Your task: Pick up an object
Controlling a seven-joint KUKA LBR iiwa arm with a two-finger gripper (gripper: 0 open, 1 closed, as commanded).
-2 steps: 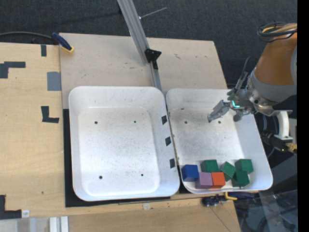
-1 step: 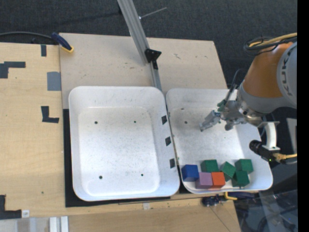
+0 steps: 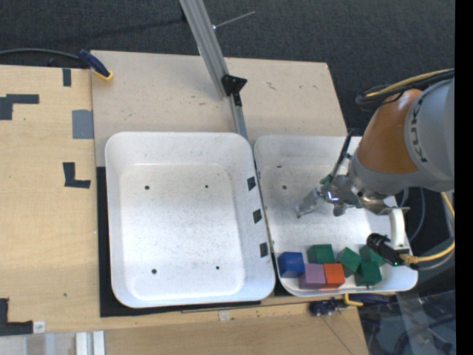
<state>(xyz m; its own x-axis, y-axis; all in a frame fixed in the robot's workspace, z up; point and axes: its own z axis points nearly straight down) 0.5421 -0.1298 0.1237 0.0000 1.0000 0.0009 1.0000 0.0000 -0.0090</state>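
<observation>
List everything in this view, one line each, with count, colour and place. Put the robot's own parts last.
left bin: 1, white, left side of the bench
right bin: 1, white, beside the left bin
blue block: 1, blue, near edge of right bin
purple block: 1, purple, right of the blue one
orange block: 1, orange, beside the purple one
green blocks: 3, green, clustered in the same near corner
metal rail: 1, grey, slanting above the bins
arm: 1, grey with orange band, over right bin
claw: 1, metal, above the right bin's floor

Gripper (image 3: 319,200) over right bin (image 3: 295,157); blue (image 3: 291,263), purple (image 3: 315,274), orange (image 3: 334,274), green blocks (image 3: 321,254) clustered at near edge.
</observation>
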